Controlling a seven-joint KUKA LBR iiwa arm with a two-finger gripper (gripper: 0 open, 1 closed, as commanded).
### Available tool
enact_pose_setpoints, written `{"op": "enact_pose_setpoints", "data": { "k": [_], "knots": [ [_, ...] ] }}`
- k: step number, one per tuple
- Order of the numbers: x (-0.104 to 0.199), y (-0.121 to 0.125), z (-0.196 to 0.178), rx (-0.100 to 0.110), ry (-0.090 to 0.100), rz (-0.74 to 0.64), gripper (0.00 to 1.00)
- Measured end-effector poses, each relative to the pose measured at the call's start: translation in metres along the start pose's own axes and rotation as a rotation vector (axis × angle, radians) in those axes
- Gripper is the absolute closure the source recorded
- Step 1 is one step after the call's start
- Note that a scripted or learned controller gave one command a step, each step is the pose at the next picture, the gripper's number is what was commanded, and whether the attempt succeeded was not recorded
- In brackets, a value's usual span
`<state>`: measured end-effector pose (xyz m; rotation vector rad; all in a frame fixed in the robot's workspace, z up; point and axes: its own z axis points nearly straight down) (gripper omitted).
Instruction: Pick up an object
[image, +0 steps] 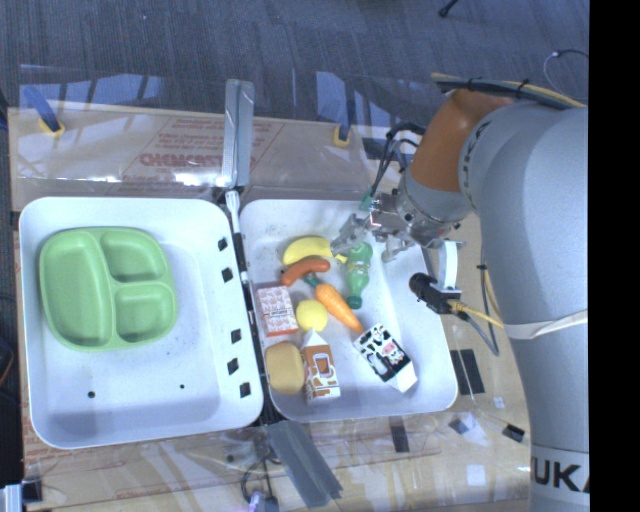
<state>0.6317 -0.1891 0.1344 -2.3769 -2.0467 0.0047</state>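
The right bin (430, 330) holds toy foods. A green bottle (358, 272) lies near its back middle, beside a yellow banana (306, 247), a red-orange sausage (304, 268) and an orange carrot (339, 306). Closer to the front are a lemon (311, 316), a pink packet (275, 308), a bread roll (284, 367), an orange juice carton (320, 369) and a cow-patterned milk carton (386, 356). My gripper (361, 238) hangs low at the bin's back, directly over the top end of the green bottle. Whether it touches the bottle is unclear.
The left bin (200, 390) carries a green divided plate (108, 285) on its left side. A black-clipped divider (238, 300) separates the two bins. The arm's grey body (530, 200) covers the right bin's right edge.
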Motion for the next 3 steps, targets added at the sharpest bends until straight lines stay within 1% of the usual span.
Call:
{"op": "enact_pose_setpoints", "data": {
  "k": [1,2,3],
  "knots": [
    [-0.01,-0.006,0.043,-0.001,-0.001,-0.017,0.0],
    [-0.009,-0.006,0.033,0.002,0.0,-0.021,1.0],
    [0.037,-0.002,-0.094,-0.003,-0.001,-0.057,1.0]
  ]
}}
